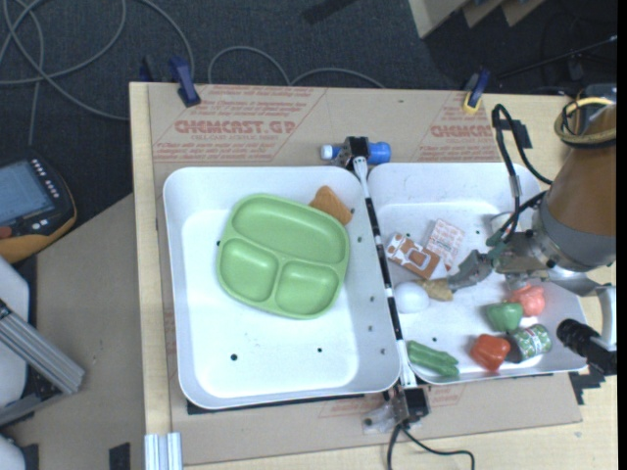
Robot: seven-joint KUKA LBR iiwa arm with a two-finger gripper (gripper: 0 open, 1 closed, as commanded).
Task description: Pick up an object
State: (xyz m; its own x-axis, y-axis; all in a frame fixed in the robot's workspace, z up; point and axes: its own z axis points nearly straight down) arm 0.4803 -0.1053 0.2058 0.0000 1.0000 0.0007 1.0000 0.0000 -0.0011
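Because loose food toys crowded the right bin [460,189], my claw [477,268] hung low near its middle, just beside a tan piece [438,289]; its grip state I couldn't tell, perhaps empty.

Blue clamps [184,79] grip the bench [294,116] (cables [88,27] trail behind).

Arm [586,199]: one, grey with orange band above the wrist, entering from the right edge, wrist bent low and angled leftward. Gripper [474,269]: grey, pointing left and downward, fingertips low; black cables loop along the arm's upper side.
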